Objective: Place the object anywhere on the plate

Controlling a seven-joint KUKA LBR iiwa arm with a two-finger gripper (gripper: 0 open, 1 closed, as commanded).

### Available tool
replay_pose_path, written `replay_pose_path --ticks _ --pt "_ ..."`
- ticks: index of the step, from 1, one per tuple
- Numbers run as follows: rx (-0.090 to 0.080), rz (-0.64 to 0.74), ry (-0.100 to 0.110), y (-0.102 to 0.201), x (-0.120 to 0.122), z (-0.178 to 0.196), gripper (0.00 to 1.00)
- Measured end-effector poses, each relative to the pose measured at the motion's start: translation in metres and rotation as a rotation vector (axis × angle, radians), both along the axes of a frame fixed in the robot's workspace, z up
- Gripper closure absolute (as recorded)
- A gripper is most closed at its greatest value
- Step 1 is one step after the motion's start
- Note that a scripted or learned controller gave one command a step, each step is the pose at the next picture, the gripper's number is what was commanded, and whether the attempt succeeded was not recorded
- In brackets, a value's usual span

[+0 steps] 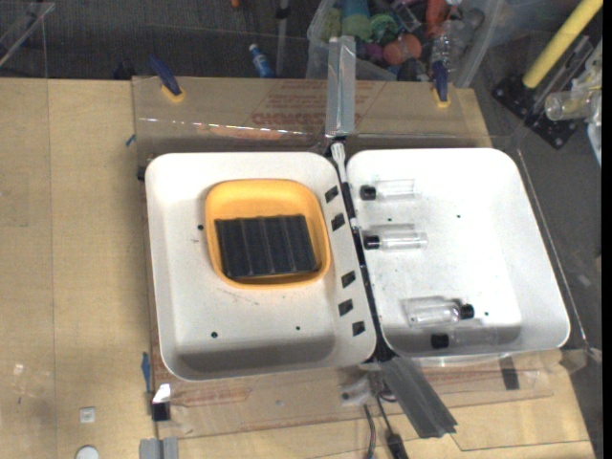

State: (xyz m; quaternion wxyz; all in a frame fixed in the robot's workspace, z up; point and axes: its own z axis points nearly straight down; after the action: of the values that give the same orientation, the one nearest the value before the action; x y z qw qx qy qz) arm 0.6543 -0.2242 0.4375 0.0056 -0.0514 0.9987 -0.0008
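Observation:
An orange plate with rounded corners sits in the left bin. A dark ribbed rectangular insert lies on it. In the right bin lie three clear plastic vials with black caps: one at the top left, one below it, and a larger one near the front.
A clear plastic wall stands behind the bins. A tub of colourful items sits beyond it. Black clips line the seam between the bins. Bare wooden bench spreads to the left.

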Motion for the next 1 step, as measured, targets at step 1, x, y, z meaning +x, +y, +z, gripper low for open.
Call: replay_pose_path --ticks 1 --pt "-0.002 0.361 0.001 0.0031 0.0141 -0.0012 1.00"
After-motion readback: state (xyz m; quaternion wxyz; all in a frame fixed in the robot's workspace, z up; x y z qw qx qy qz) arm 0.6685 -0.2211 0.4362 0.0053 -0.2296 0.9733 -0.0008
